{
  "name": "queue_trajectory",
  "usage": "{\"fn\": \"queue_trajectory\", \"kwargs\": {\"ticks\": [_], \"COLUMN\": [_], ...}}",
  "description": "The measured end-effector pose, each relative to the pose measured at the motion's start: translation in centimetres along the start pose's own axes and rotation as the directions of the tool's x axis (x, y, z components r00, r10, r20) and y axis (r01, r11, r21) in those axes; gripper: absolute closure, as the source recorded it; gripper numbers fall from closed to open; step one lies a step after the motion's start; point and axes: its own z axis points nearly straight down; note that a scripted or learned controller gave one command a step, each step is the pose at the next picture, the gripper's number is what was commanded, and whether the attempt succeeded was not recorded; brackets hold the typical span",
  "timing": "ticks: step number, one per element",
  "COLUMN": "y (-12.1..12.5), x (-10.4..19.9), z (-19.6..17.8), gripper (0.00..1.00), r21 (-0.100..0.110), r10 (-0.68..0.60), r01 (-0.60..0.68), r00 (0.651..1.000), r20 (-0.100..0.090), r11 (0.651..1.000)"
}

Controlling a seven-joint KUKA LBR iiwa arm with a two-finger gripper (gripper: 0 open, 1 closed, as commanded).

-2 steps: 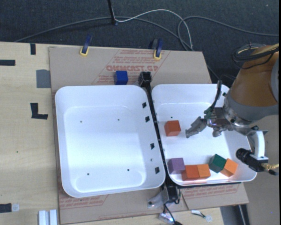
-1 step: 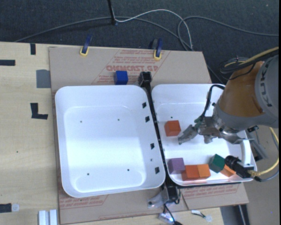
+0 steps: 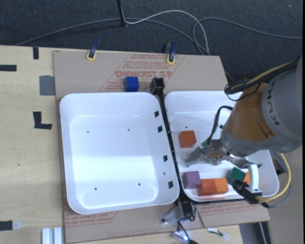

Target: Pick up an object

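Two white bins sit side by side on the surface (image 3: 20, 151). The left bin (image 3: 71, 151), at centre frame, holds nothing. The right bin (image 3: 193, 103) holds an orange cube (image 3: 187, 138) near its middle, a purple block (image 3: 191, 179), an orange block (image 3: 212, 186) and a green block (image 3: 237, 175) along its lower edge. The hand (image 3: 203, 154) hangs low just right of the orange cube, above the purple block; its state cannot be told. A blue block (image 3: 131, 83) lies on cardboard above the bins.

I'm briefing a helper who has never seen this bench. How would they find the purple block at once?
Start at the right-hand white bin, where the grey arm's gripper reaches in. Along its near edge lies a short row of blocks. The small purple cube is at that row's left end, by the divider between the bins, touching a longer orange block; it is the only purple piece.
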Motion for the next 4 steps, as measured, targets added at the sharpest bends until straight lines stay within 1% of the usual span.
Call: {"fn": "queue_trajectory", "kwargs": {"ticks": [1, 2, 3, 4], "y": [0.2, 0.1, 0.1, 3.1], "x": [0.0, 0.2, 0.3, 4.9], "z": [-1.3, -5.4, -10.6, -10.1], "gripper": [1.00, 1.00, 1.00, 1.00], "r21": [-0.005, -0.009, -0.011, -0.006], "r10": [-0.001, 0.000, 0.000, -0.005], "r01": [0.001, 0.000, 0.000, 0.005], "r00": [1.000, 1.000, 1.000, 1.000], "r20": [0.001, 0.001, 0.001, 0.000], "r11": [1.000, 1.000, 1.000, 1.000]}}
